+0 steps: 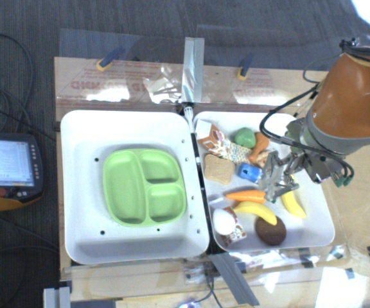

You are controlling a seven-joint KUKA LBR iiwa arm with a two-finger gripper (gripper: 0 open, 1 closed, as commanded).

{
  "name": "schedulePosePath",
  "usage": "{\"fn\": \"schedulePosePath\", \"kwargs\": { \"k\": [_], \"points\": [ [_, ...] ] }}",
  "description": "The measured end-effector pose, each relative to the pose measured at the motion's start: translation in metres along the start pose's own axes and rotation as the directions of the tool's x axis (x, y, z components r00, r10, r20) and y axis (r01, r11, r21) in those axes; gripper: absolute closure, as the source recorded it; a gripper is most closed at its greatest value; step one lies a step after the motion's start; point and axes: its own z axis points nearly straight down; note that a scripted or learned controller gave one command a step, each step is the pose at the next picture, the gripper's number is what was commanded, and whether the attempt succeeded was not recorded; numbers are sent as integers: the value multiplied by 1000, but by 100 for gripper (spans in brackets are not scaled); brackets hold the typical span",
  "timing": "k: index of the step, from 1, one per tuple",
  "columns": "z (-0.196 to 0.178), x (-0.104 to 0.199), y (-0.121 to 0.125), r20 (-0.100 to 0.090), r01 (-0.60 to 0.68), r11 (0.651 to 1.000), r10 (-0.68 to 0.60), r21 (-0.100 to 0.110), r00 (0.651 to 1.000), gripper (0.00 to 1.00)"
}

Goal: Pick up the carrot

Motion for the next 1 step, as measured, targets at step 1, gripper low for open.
{"fn": "schedulePosePath", "kwargs": {
  "k": [1],
  "points": [
    [0,0,0,-1,0,1000,0,0,1000,0]
  ]
}}
